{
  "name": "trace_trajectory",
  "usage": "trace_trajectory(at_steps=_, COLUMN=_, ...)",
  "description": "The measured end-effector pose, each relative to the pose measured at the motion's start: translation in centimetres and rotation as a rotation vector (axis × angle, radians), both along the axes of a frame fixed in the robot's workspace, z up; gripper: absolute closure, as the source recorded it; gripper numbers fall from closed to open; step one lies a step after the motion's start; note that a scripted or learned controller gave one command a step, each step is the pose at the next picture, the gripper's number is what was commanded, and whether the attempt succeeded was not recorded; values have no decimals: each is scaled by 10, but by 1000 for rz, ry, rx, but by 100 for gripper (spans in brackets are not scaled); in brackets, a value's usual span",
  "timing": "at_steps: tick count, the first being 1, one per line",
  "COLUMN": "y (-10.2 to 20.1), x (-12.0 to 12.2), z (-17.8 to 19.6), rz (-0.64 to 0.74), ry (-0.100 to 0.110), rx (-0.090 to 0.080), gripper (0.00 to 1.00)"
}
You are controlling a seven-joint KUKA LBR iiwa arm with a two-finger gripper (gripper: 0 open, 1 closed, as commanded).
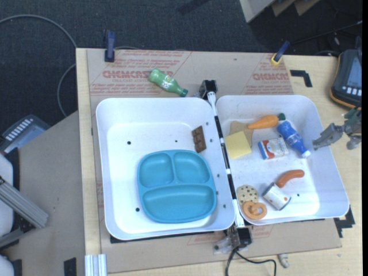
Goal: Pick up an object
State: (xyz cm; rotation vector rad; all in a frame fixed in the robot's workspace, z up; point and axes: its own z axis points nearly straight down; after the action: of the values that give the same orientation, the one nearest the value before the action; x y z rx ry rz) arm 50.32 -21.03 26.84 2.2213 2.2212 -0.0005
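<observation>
Bench is carrying two white bins side by side. Gripper [325, 137] is sitting at the right bin's [322, 203] outer rim, well apart from the contents; can't tell its state. Nearest is a blue bottle [292, 138], lying with long axis diagonal, white cap toward the lower right. Right bin is also holding a carrot [264, 122], yellow sponge [238, 145], sausage [289, 177], cookie [248, 192]. Left bin [118, 125] is holding a blue divided plate [175, 186] and a chocolate bar [199, 138].

Right bin [328, 200] crowded with objects; open floor around blue plate [176, 186]
</observation>
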Motion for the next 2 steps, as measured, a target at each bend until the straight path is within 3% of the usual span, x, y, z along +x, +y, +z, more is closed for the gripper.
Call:
trace_trajectory(at_steps=1, y=9, x=43, z=-73, rz=1, ry=2, rx=1, gripper=0)
trace_trajectory(at_steps=2, y=29, x=0, z=-184, rz=-1, ry=0, rx=1, gripper=0)
